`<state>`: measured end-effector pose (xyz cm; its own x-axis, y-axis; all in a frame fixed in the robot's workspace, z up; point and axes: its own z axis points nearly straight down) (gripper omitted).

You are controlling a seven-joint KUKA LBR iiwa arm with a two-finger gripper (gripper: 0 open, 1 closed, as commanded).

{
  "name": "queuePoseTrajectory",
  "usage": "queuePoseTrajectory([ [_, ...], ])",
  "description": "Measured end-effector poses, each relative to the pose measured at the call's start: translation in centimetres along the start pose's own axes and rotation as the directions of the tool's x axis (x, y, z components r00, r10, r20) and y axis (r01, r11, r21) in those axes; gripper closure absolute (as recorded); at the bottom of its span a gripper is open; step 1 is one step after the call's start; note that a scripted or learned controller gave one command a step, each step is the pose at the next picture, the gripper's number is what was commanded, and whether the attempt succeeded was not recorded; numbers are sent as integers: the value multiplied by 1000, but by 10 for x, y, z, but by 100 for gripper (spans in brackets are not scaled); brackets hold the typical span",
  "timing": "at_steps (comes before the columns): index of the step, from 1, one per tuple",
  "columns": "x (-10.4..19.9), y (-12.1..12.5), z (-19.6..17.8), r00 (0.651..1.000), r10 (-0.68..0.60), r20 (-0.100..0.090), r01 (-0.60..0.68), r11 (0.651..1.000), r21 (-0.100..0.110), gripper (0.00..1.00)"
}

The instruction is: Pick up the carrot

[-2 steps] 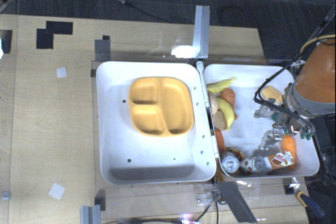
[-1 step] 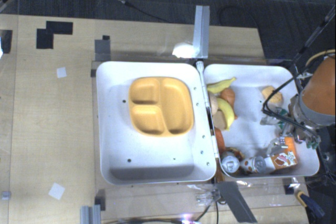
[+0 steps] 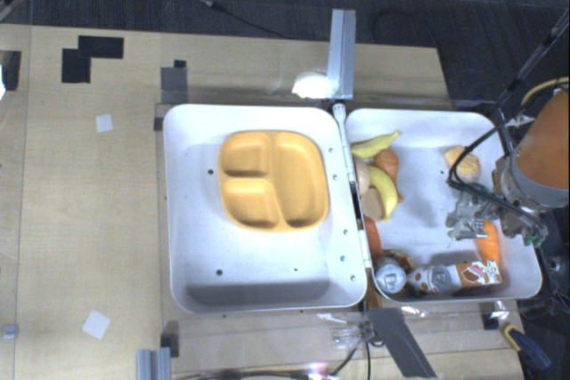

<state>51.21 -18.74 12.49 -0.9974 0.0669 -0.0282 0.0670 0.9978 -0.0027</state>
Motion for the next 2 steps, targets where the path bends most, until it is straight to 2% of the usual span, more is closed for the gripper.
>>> queuePoseTrajectory([
  [1,22,-20,29,999,-40,-20,40,999,-2,100],
  [2,20,-19,33,982,-187,-15,187,982,-2,100],
])
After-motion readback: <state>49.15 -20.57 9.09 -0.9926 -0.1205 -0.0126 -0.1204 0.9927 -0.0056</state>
